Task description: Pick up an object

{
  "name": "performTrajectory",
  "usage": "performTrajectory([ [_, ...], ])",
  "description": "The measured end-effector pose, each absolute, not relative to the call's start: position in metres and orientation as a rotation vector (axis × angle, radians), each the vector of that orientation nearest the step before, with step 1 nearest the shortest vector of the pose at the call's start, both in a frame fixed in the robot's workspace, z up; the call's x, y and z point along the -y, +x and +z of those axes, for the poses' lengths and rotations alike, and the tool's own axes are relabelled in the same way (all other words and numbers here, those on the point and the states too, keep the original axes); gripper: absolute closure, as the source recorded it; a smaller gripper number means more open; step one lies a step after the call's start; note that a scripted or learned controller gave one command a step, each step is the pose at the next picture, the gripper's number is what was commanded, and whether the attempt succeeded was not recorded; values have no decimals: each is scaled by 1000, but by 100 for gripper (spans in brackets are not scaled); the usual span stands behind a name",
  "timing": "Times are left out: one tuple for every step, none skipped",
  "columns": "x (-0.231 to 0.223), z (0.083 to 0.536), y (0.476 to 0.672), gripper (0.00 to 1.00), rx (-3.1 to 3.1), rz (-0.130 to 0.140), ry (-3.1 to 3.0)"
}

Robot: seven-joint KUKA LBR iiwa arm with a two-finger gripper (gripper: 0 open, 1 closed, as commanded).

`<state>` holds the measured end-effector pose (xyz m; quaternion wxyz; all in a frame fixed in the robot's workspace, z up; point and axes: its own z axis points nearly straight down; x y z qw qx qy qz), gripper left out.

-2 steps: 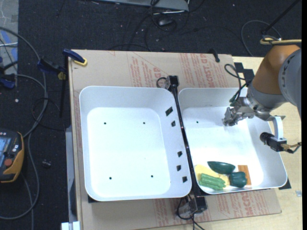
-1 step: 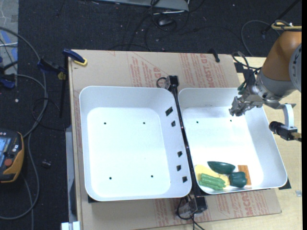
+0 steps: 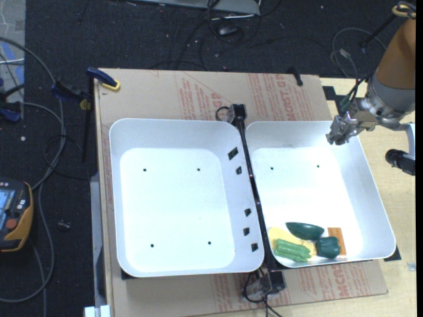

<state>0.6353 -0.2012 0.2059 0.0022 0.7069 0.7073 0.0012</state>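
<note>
The right bin [image 3: 370,177] holds a small cluster at its near edge: a dark green rounded piece [image 3: 305,230], a bright green ridged object [image 3: 291,249], a teal lump [image 3: 328,247], a yellow piece [image 3: 279,234] under them and an orange block [image 3: 337,234]. My gripper [image 3: 338,135] hangs over the far right corner of that bin, well away from the cluster. The arm's orange band [image 3: 399,58] rises above it at the right.
The left bin [image 3: 132,144] lies beside the right one, with a black divider strip [image 3: 248,177] between them. Both rest on a cardboard sheet [image 3: 198,91]. Cables and a clamp [image 3: 102,79] lie on the dark floor beyond.
</note>
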Motion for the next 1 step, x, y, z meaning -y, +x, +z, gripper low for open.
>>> performTrajectory([
  [201,223,636,100,-2220,2,2220],
])
